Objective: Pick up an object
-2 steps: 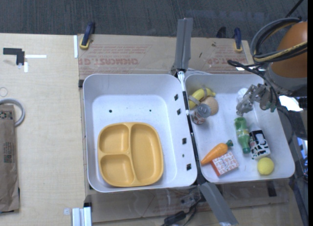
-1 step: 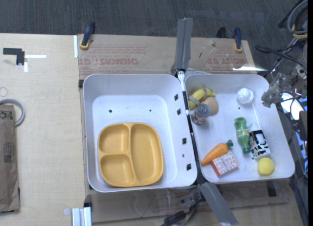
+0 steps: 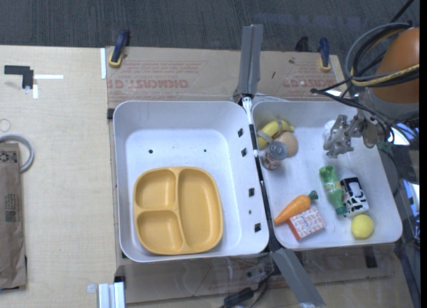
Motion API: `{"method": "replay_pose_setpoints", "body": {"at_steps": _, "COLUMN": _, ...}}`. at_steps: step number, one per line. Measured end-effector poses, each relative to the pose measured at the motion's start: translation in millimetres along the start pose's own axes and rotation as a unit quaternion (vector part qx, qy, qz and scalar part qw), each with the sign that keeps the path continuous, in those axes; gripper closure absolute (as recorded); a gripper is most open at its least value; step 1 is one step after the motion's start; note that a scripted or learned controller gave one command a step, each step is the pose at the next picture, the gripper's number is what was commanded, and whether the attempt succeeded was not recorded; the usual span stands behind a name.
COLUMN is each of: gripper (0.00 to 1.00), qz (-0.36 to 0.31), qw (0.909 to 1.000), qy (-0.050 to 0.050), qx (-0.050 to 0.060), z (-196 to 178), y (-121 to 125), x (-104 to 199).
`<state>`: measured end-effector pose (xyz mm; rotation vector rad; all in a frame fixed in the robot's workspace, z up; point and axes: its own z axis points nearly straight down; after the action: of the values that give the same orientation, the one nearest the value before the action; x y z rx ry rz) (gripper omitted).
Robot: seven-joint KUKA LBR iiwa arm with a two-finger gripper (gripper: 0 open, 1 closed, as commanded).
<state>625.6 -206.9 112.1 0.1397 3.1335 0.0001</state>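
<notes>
Where crowded most, at the far left corner of the right bin [image 3: 393, 233]: yellow banana [image 3: 277, 129], brown ball [image 3: 287, 145] and small jar [image 3: 271, 159], all touching or nearly so, tight against the dividing wall. Toward the near side: carrot [image 3: 293, 208] lying at a slant, tip just beside a red and white box [image 3: 307, 223]. Right of those: green bottle [image 3: 329, 184] on its side, touching a black and white pack [image 3: 354, 195]; lemon [image 3: 362, 227] alone in the near right corner. Nothing lifted; all candidates for picking resting on the bin floor.

Left bin [image 3: 127, 167]: yellow divided plate [image 3: 178, 209] at its near side.

Gripper [image 3: 337, 137] hanging over the far right part of the right bin, apart from banana and bottle, nothing seen in it. Opened or closed: cannot tell, metal parts too blurred. Wrist with orange band [image 3: 398, 67] up at the right edge, black cables [image 3: 363, 50] looping over it.

Bins set on brown cardboard [image 3: 200, 73], pinned by blue clamps [image 3: 120, 47] at the far edge. Pale wood bench [image 3: 60, 133] to the left, brown paper bag [image 3: 12, 220] at its left edge. Dark carpet [image 3: 167, 0] beyond.
</notes>
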Motion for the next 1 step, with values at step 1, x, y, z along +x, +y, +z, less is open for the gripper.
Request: {"method": "replay_pose_setpoints", "body": {"at_steps": 1, "gripper": 0.0, "qz": -0.166, "qw": 0.9861, "qy": -0.002, "qx": 0.0, "z": -91.2, "y": -13.8, "x": -14.4}}
